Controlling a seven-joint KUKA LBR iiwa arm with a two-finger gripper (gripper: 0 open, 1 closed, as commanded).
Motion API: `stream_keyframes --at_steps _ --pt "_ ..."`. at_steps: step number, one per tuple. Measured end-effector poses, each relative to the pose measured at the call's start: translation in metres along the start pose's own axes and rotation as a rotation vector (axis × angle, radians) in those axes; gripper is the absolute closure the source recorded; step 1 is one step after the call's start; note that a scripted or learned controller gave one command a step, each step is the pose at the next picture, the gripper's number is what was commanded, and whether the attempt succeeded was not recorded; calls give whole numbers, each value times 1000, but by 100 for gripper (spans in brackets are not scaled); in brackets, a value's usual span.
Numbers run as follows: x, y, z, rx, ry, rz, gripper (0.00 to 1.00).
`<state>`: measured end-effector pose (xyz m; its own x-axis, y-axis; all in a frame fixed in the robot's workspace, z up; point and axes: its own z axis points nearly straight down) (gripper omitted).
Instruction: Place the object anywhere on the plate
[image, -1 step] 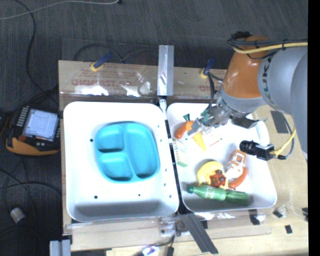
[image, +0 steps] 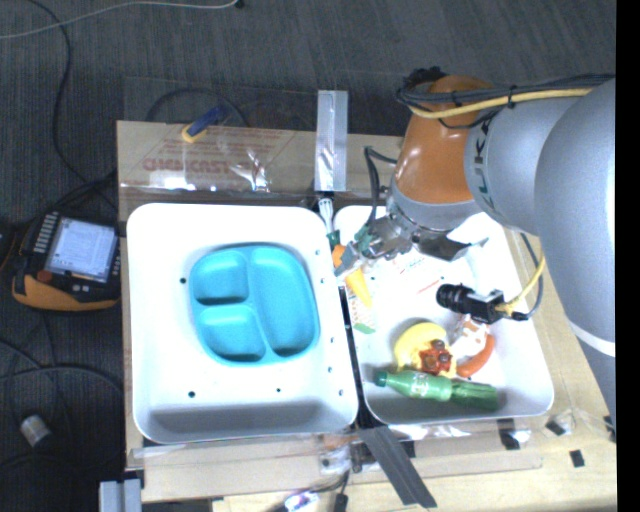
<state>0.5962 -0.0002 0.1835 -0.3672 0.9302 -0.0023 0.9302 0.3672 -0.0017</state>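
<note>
Far to the left of the plate, off the bins, we see one handheld device (image: 72, 258) with a lit screen and an orange casing. Behind the plate lies one cardboard sheet (image: 200, 155) with red print.

We count two white bins side by side. The left bin (image: 160, 400) holds one blue plate (image: 262, 300), which sits roughly in its middle and has three compartments: two toward the back and one wider one toward the front.

Just right of the plate, over the wall where the two bins meet, we find the one end effector (image: 352, 250). It hangs from the grey arm (image: 560, 170), below the orange band (image: 435, 165). We cannot tell whether it is released or clenched, nor whether it grasps anything, as its tip is too small and cluttered to read.

The right bin (image: 530, 390) holds the loose things, all of them to the right of the plate and apart from it; we count five. One small yellow-and-white item (image: 359, 292) lies closest to the plate, against that bin's near wall. Further right is one yellow piece (image: 415, 338), with one small dark red piece (image: 437, 353) touching it. In front of these, one green bottle (image: 437, 389) lies on its side. Farthest from the plate is one curved orange-red piece (image: 480, 355).
</note>
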Motion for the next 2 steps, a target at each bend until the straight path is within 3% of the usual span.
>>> stream_keyframes --at_steps 1,2 --pt "94 -2 -16 1 3 11 100" --pt "94 -2 -17 2 4 11 0"
